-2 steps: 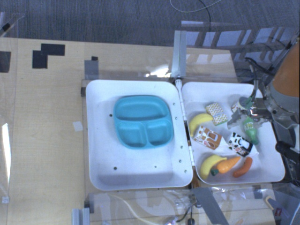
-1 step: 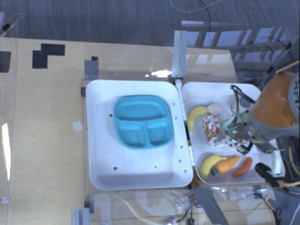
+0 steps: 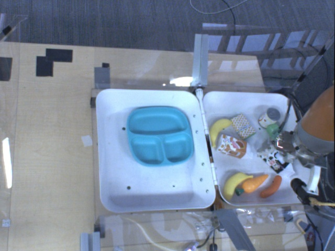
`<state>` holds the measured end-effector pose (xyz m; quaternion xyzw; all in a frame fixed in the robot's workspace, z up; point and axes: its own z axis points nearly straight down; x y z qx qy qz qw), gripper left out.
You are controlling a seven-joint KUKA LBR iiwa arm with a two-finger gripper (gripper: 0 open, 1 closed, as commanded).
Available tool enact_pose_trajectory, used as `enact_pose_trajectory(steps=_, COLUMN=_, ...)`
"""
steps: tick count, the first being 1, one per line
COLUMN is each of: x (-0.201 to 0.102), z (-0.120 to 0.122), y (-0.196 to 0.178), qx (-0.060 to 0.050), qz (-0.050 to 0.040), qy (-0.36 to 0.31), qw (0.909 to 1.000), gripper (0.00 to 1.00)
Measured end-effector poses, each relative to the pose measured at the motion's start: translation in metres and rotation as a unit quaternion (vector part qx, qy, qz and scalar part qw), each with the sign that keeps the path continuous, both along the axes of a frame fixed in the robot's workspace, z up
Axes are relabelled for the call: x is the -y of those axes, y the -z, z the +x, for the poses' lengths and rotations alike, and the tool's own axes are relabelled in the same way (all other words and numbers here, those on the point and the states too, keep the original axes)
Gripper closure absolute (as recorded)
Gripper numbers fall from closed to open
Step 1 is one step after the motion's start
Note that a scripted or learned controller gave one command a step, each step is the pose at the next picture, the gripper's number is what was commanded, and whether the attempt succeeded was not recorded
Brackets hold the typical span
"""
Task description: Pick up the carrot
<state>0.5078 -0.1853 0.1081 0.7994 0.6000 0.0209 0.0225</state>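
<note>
Where bananas curve, tapered orange carrot (image 3: 255,183)

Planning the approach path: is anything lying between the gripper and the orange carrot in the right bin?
Nothing visible blocks it. The gripper is at the right side of the right white bin; the orange carrot lies below-left of it, flanked by a yellow banana and a red-orange sausage-shaped piece, top exposed.

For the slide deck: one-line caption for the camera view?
KUKA arm's gripper poised over the right bin, carrot lying between a banana and a sausage; blue tray in left bin.
</note>
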Motion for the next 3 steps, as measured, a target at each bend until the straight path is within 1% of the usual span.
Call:
enact_pose_trajectory(steps=1, x=-0.031, z=0.024, y=0.0, qx=0.0, qz=-0.004, qy=0.093, qw=0.9956, gripper=0.0)
enact_pose_trajectory(steps=2, x=-0.066, z=0.046, y=0.0, qx=0.002, qz=0.0052, qy=0.237, qw=0.9715, gripper=0.0)
enact_pose_trajectory(steps=3, x=-0.07, z=0.103, y=-0.028, qx=-0.024, qz=0.0192, qy=0.483, qw=0.8751, gripper=0.0)
